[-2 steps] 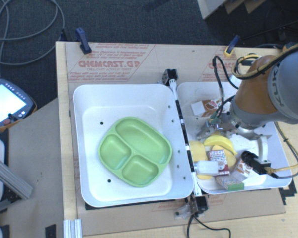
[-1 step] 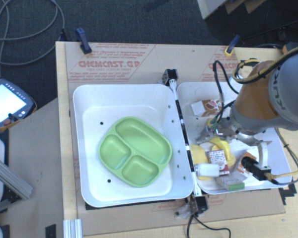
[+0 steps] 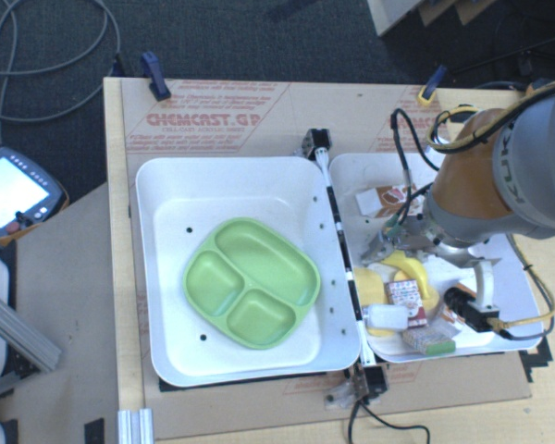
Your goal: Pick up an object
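Note:
The right bin point(image 3: 351, 169) holds a heap of small things: a yellow banana-shaped toy point(image 3: 413, 270), a yellow block point(image 3: 369, 288), a red and white packet point(image 3: 404, 293), a white piece point(image 3: 386, 317), a greenish-grey piece point(image 3: 432, 342) and a brown and white packet point(image 3: 386, 198) at the far side. My gripper point(image 3: 395, 240) hangs low over the middle of this bin, just above the banana toy, with the grey arm and orange band covering it from the right. Its tips are lost among the clutter.
The left bin point(image 3: 157, 192) carries a green three-compartment plate point(image 3: 252, 282) in its middle. The two bins meet along a ridge with clips. Blue clamps point(image 3: 154, 75) stand at the bench's back edge. A small screen device sits off the bench at far left.

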Controlling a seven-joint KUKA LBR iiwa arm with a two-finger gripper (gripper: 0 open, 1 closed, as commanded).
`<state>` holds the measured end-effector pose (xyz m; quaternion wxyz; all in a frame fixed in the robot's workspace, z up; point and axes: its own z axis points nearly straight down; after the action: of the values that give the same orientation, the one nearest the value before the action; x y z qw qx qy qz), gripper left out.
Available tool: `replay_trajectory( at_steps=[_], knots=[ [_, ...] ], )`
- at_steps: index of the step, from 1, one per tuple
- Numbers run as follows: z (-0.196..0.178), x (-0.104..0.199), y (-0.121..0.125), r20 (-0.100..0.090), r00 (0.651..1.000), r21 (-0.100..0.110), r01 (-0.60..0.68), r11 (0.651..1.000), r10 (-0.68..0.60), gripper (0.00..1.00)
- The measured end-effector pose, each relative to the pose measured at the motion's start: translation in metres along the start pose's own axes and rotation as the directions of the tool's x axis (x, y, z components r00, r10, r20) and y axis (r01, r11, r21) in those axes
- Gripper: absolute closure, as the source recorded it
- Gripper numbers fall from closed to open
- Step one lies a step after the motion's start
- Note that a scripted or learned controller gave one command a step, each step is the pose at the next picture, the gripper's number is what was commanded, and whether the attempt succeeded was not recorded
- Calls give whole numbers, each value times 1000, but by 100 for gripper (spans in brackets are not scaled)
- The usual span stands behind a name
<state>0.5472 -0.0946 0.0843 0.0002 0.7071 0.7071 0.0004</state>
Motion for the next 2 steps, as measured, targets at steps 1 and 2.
replay_trajectory(
  at_steps=[1, 2],
  knots=[
    [-10, 0, 1, 0, 1000, -2, 0, 1000, 0, 100],
    [-152, 58, -14, 0, 1000, -1, 1, 1000, -1, 100]
  ],
)
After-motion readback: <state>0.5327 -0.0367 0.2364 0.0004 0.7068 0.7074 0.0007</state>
